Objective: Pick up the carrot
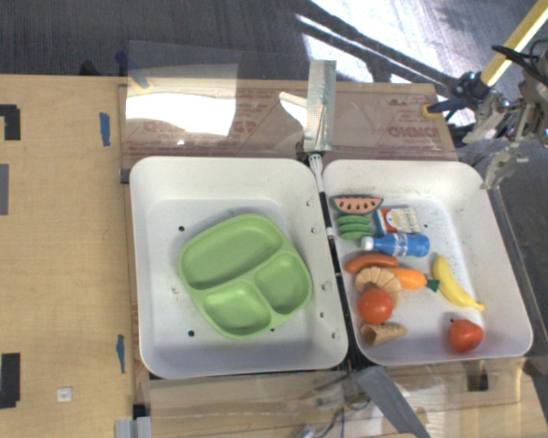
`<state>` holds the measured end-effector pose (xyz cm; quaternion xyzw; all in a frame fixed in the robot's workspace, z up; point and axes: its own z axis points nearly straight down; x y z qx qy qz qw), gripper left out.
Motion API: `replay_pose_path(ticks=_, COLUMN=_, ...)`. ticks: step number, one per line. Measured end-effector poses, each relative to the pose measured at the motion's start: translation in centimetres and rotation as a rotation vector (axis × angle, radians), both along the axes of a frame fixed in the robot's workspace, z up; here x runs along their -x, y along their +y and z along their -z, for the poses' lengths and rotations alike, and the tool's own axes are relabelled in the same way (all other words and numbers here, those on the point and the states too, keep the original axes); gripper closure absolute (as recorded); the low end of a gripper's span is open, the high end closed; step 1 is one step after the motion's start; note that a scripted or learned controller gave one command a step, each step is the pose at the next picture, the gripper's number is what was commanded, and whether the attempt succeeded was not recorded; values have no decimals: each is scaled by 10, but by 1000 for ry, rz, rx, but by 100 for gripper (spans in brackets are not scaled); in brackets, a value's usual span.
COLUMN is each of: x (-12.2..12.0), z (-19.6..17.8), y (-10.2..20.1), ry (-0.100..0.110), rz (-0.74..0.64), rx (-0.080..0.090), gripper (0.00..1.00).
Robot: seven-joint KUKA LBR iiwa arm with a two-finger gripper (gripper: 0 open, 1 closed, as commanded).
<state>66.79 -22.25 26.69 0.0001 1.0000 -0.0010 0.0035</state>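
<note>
claw (500,158) hangs far right, grip state unclear; one carrot (405,278), two tomatoes (376,306), one banana (454,284) lie in the right bin (507,272).

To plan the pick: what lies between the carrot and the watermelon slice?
In the camera view, between carrot and watermelon slice lies a blue bottle.

The tan bench (55,272) bears 2 shallow white bins, left (151,245) and right (502,272), touching side by side.

Left bin (155,245): green divided plate (245,274). Right bin (493,245): carrot (407,278) among hot dog (372,263), tomato (376,306), banana (453,284), blue bottle (397,244), watermelon slice (357,203), second tomato (465,335).
</note>
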Motion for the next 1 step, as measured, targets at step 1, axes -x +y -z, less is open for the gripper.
replay_pose_path(ticks=1, x=71, z=119, y=32, ry=7, rz=-293, rx=-3, gripper=0)
